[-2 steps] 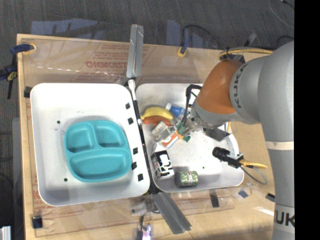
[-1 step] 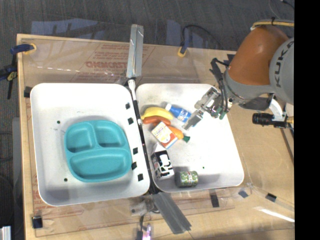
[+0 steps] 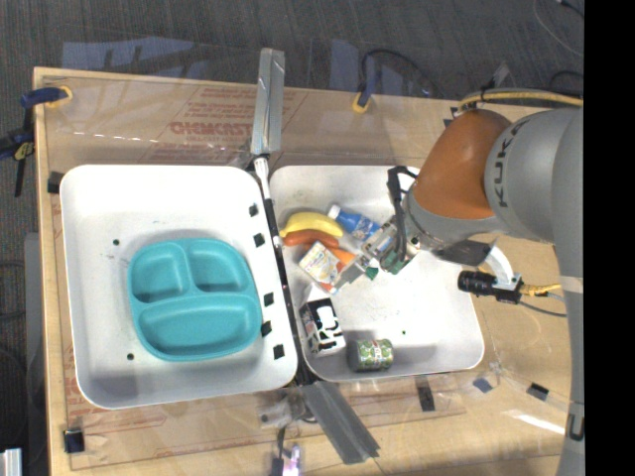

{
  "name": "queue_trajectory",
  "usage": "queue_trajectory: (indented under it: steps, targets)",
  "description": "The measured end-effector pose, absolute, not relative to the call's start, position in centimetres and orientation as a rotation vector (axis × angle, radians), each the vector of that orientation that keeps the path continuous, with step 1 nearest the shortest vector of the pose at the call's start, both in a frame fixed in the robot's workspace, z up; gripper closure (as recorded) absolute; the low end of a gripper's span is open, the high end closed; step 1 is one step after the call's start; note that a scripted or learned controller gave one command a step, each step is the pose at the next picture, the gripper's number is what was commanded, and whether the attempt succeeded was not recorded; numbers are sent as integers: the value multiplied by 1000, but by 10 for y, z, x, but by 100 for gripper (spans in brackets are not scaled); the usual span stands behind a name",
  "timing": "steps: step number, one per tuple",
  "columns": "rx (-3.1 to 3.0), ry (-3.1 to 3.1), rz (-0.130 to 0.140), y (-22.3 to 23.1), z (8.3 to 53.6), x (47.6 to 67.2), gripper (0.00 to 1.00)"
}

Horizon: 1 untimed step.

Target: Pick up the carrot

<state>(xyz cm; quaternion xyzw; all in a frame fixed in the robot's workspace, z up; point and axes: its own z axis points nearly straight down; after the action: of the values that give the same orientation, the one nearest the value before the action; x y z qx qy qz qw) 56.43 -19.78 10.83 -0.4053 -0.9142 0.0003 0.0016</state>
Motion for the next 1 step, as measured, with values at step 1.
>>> queue_trajectory:
  steps: [1]
  targets:
    - [-1264,-2873,2,-198,118,566,100]
